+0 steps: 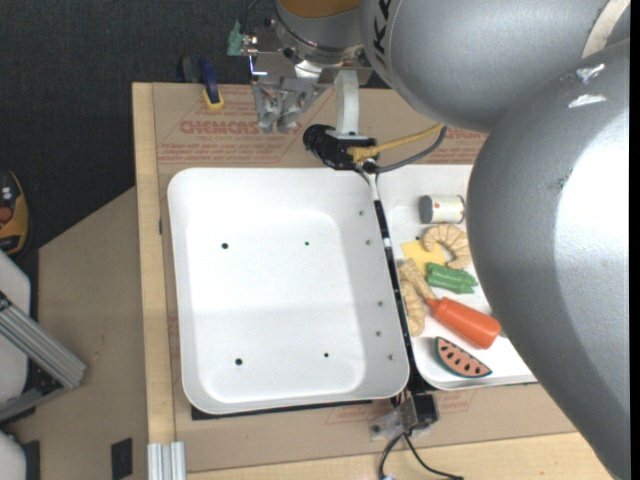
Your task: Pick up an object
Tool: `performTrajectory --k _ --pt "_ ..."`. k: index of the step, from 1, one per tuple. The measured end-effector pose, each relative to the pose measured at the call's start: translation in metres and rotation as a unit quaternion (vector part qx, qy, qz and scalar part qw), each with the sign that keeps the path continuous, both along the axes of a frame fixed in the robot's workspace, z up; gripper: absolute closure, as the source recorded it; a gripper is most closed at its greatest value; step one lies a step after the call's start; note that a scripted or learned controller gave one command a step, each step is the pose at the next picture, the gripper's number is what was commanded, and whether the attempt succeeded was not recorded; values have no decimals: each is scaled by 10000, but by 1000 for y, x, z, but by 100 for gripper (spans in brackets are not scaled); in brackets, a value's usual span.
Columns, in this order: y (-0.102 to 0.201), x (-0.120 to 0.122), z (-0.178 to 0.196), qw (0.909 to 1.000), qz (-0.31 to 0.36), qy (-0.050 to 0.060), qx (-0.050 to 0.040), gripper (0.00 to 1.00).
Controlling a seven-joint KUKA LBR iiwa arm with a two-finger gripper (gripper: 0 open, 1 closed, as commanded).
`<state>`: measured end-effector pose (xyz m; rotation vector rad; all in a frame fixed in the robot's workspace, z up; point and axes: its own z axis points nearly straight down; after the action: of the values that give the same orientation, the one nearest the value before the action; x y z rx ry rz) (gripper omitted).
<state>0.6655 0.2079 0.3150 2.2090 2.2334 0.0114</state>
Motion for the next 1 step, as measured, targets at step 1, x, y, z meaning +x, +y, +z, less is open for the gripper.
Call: performTrajectory --k 1 --pt "18 1 57 10000 -36 -13 -9 100"
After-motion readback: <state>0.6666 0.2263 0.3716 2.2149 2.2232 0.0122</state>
